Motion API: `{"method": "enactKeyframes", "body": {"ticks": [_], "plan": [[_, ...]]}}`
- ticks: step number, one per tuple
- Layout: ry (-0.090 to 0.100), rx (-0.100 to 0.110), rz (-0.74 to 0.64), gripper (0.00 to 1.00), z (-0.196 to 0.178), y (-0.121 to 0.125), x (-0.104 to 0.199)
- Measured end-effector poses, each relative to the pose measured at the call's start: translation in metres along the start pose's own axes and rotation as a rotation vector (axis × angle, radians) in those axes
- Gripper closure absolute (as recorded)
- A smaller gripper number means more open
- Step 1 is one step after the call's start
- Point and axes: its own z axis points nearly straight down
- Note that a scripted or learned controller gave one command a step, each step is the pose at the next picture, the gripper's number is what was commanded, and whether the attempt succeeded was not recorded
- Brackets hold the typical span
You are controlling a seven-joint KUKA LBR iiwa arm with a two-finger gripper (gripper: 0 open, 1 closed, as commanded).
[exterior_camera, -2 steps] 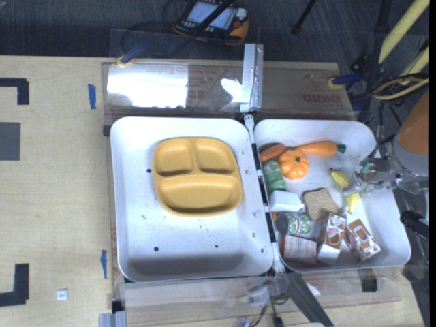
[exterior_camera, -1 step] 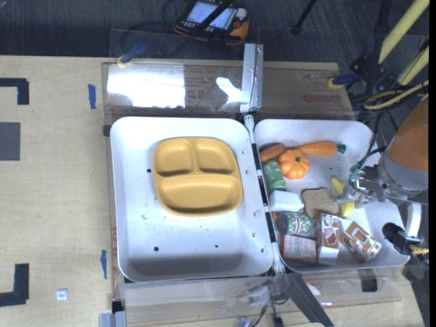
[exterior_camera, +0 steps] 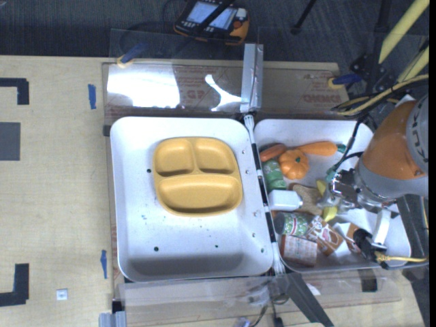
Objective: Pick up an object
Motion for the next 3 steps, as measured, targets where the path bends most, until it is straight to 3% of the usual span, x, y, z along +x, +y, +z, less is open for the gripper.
{"method": "enactKeyframes", "body": {"ticks": [1,2,3], "plan": [[0.001,0.008,0.0,0.0,0.003,-0.002,0.0],[0.001,0.014,0.001,1.0,-0.004,-0.003,0.0],[0.003,0.028,-0.113,1.0,-0.109,-0.018,0.043]]}}
